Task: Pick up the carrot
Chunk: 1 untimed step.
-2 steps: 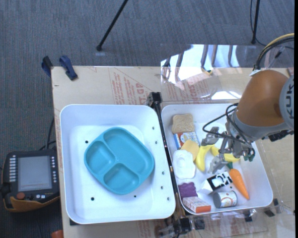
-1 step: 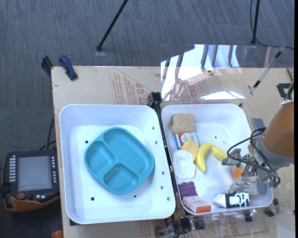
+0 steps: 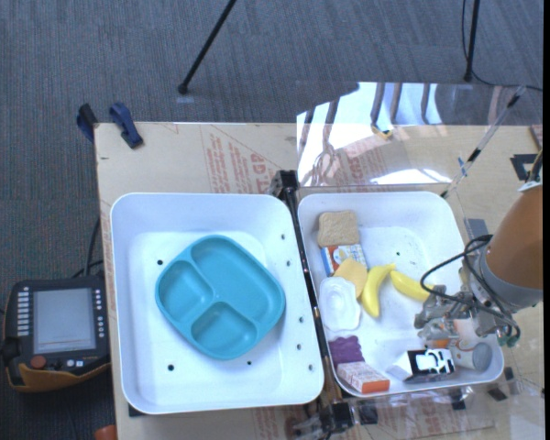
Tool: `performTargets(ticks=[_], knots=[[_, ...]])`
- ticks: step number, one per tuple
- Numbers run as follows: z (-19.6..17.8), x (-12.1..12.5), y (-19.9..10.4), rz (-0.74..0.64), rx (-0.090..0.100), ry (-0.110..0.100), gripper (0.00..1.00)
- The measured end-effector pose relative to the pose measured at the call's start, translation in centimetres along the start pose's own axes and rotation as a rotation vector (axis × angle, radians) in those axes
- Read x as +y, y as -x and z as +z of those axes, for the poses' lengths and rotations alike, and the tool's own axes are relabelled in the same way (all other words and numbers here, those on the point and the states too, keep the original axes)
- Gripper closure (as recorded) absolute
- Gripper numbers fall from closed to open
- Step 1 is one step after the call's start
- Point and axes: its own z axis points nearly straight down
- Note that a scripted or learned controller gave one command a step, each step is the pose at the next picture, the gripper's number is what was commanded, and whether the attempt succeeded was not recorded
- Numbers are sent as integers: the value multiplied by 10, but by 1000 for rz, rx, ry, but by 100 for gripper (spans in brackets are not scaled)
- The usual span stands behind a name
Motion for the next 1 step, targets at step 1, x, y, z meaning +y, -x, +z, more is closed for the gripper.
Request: performTargets(ticks=[1], knots=[[17, 61, -18, 13, 26, 6, 100]])
